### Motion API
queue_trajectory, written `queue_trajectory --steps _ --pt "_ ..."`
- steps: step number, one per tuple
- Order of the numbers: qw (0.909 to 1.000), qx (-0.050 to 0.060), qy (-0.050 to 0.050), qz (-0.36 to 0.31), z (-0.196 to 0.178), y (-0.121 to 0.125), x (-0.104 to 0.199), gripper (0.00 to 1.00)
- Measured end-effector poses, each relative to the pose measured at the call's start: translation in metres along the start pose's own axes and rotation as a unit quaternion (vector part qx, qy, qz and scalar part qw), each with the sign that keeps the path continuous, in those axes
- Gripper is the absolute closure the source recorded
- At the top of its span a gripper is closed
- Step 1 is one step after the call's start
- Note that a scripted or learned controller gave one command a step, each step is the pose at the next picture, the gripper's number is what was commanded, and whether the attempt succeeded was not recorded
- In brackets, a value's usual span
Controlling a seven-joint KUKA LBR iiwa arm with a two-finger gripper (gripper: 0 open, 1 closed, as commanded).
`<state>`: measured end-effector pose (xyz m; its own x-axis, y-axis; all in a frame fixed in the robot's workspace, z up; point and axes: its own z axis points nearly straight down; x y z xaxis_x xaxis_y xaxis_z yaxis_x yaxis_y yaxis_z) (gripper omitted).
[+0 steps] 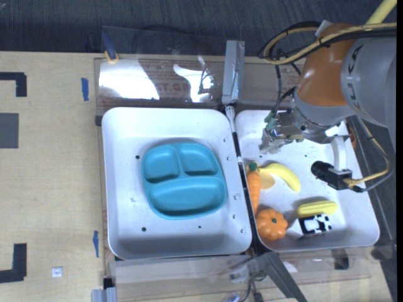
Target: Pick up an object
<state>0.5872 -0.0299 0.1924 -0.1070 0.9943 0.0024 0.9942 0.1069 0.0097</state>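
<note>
My gripper (274,138) hangs over the far left part of the right bin (362,228), above bare white floor. A yellow banana (284,174) lies just below it, a short gap away. An orange carrot (253,187) lies along the bin's left wall. A small orange pumpkin (272,224) sits at the near left. Beside the pumpkin are a yellow oblong piece (317,207) and a black-and-white block (315,224). I see nothing between the gripper's tips.
The left bin (119,168) holds a blue divided plate (183,178) in its middle. A metal divider (233,74) stands at the back between the bins. The grey arm with its orange band (327,74) reaches in from the upper right.
</note>
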Motion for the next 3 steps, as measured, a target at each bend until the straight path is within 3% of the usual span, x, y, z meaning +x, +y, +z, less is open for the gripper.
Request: queue_trajectory --steps 1,2,3 --pt "1.0 0.005 -0.001 0.004 0.004 -0.003 -0.005 0.0" --pt "1.0 0.006 -0.001 0.003 0.008 -0.028 -0.037 0.0" --pt "0.9978 0.001 -0.003 0.066 -0.083 0.003 -0.075 0.0"
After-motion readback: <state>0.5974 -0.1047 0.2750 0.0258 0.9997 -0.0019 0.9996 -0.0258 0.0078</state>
